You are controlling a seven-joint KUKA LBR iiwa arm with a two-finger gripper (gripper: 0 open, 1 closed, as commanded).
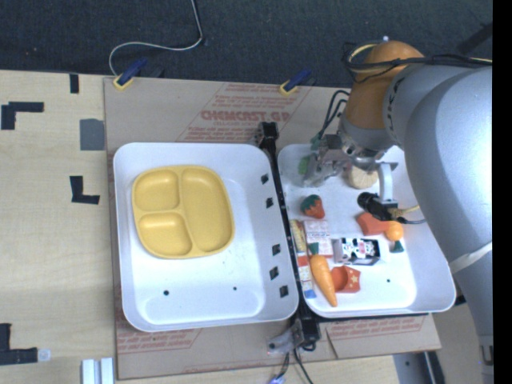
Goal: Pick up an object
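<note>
A grey KUKA arm is reaching in from the right over the right-hand bin, its gripper hanging low above the bin's far left corner, just beyond a small red strawberry-like toy. Whether the jaws are spread or pressed together cannot be told from this slant; nothing is visibly sitting between them, so the pick appears not yet made.

The candidates for lifting are all lying in that same bin: the red toy, an orange carrot near the front edge, a black-and-white carton, a red piece beside the carrot, and a striped packet along the left wall. An orange-and-red item is resting near the arm's flank. The left bin is carrying a yellow divided plate (not likely the target, judging by where the arm is working).

As a judgement, the task is standing at the approach or closing stage, with the grasp and lift both left to do. The wrist and cabling are blurring the fingertips, a pale object behind the gripper is partly covered, and the arm's bulk is cutting off the bin's right rim.
</note>
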